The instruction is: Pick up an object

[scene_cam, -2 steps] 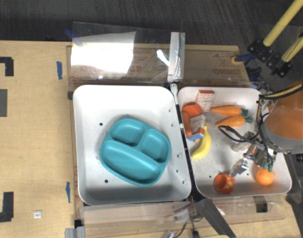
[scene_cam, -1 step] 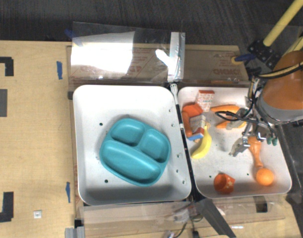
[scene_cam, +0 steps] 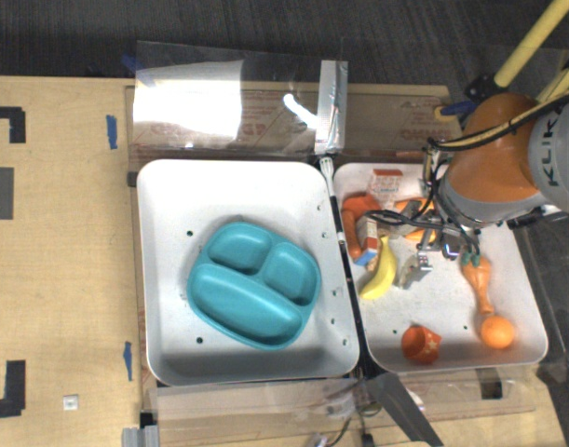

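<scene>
I have the hand (scene_cam: 416, 270) low in the right-hand shallow white bin (scene_cam: 526, 291), just right of the yellow plastic banana (scene_cam: 381, 273); whether it is apart or together I cannot tell. I judge this the reach step. Next it must settle squarely over the banana before gripping.

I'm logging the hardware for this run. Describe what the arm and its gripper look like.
The arm is grey with a broad, rounded orange band above the wrist and dark lettering on its grey shell. Black cables loop around the wrist, and a yellow one runs across the orange band. The gripper is a small metallic grey piece below a tangle of wires.
</scene>
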You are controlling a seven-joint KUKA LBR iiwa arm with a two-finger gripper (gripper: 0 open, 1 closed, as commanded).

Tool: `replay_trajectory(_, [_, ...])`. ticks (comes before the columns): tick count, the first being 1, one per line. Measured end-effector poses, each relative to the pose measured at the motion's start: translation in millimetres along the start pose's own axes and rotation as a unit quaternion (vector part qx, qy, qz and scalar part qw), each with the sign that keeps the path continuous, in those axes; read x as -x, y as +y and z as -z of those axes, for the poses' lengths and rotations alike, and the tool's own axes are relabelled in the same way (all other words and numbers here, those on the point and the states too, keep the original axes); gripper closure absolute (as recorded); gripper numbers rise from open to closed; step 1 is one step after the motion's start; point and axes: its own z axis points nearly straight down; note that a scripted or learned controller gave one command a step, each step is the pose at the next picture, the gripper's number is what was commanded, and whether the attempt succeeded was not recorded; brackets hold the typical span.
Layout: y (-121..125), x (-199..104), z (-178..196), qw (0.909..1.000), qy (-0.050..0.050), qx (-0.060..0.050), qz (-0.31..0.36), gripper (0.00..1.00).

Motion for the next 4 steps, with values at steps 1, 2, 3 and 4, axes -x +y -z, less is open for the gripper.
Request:
replay_trajectory(1, [11, 30, -1, 0.9975, -0.001, 0.0, 0.07, 0.0])
replay_trajectory(2, [20, 8, 0, 0.9909, -0.001, -0.001, 0.134, 0.0])
replay_trajectory(3, [22, -13, 1, 0.9983, -0.001, 0.0, 0.058, 0.0])
replay_trajectory(4, [22, 12, 0, 0.9991, -0.001, 0.0, 0.043, 0.0])
